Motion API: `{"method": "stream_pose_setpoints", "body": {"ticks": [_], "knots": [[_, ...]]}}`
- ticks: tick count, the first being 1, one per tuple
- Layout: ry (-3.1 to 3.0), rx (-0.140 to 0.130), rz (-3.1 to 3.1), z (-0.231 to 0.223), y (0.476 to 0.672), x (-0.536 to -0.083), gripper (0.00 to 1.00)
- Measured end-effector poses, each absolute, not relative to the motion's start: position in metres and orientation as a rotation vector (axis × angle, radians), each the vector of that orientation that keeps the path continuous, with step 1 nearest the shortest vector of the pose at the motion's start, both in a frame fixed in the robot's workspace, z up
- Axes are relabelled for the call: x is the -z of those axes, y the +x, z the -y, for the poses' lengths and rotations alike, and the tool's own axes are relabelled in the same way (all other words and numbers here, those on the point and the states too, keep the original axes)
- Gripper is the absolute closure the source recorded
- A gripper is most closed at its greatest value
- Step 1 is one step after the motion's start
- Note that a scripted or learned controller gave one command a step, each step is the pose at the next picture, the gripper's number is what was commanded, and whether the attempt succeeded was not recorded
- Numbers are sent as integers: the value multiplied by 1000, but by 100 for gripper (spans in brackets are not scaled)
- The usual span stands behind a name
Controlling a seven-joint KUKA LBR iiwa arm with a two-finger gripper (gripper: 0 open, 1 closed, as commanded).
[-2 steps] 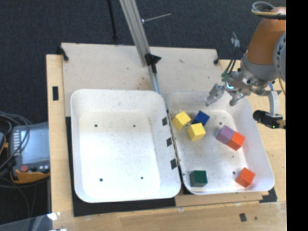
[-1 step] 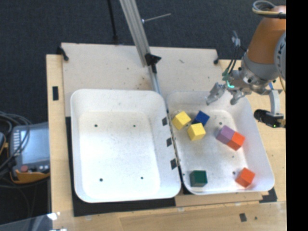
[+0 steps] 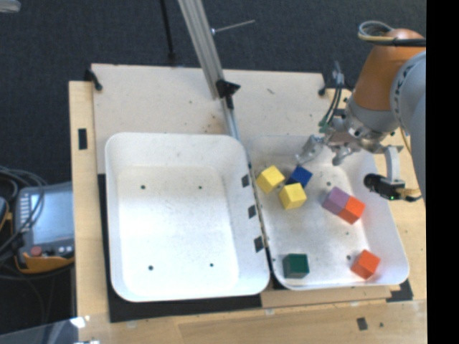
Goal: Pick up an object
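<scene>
The right bin (image 3: 391,228) holds several blocks. Two yellow cubes (image 3: 270,179) (image 3: 292,196) lie near its left wall, and a blue cube (image 3: 301,175) touches them from behind. A purple and orange block (image 3: 343,205) lies in the middle. An orange cube (image 3: 366,264) and a green cube (image 3: 295,265) rest near the front rim. My gripper (image 3: 323,152) hangs over the back of this bin, just right of and behind the blue cube. It is open, with nothing between its fingers.
The left bin (image 3: 179,213) sits beside the right one, their rims meeting in the middle. A slanted metal rail (image 3: 204,45) rises from the bench behind the bins. The arm's orange band (image 3: 380,77) leans in from the right.
</scene>
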State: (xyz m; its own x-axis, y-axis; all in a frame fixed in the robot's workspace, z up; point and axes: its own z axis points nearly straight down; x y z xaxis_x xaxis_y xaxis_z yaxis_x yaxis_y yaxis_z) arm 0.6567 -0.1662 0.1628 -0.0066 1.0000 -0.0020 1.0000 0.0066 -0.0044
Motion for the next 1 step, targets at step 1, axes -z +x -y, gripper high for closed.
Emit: {"method": "stream_pose_setpoints", "body": {"ticks": [1], "knots": [[-2223,9,2225,173,661,-126,0]]}}
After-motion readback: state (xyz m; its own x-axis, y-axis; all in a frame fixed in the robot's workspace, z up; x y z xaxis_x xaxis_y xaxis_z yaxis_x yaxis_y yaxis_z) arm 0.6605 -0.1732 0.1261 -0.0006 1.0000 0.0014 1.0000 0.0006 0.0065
